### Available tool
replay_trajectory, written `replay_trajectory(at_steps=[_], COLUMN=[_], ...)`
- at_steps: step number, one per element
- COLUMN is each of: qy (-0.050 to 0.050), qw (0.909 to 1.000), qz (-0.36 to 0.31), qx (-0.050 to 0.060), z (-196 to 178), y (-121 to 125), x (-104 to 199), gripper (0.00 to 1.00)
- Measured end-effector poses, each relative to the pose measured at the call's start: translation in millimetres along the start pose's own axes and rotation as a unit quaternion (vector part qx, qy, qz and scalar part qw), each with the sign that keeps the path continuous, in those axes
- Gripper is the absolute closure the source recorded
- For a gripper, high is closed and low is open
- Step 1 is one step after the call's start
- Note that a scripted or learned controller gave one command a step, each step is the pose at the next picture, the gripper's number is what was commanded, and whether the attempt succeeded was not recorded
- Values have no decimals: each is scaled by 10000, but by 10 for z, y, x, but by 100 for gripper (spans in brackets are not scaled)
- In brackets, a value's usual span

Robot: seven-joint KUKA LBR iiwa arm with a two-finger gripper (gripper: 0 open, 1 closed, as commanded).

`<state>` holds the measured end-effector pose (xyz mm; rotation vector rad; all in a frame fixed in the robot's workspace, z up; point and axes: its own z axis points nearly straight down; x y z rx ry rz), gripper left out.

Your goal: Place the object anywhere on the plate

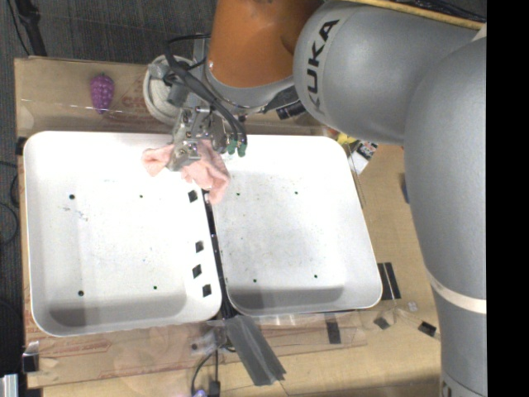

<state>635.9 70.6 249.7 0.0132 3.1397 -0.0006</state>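
Observation:
A limp pink cloth-like object [207, 172] hangs at the back of the bins, over the divide between them. My gripper [187, 149] points down with its fingers shut on the object's upper part; pink folds spread to its left and right. A round white plate [154, 89] sits on the bench just behind the left bin, partly hidden by the wrist and its cables. The gripper is a little in front of and to the right of the plate.
The left bin [50, 222] and right bin [331, 255] lie side by side. A purple grape-like object [102, 92] rests on the bench at the back left, left of the plate. The arm's grey bulk fills the right side.

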Motion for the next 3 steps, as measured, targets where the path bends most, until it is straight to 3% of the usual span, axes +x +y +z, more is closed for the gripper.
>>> replay_trajectory(at_steps=[2, 3], qy=[-3, -7], qw=[10000, 10000], qz=[-70, -68], qx=[0, -1], z=[182, 177], y=[1108, 1107], x=[-34, -36], gripper=[100, 0])
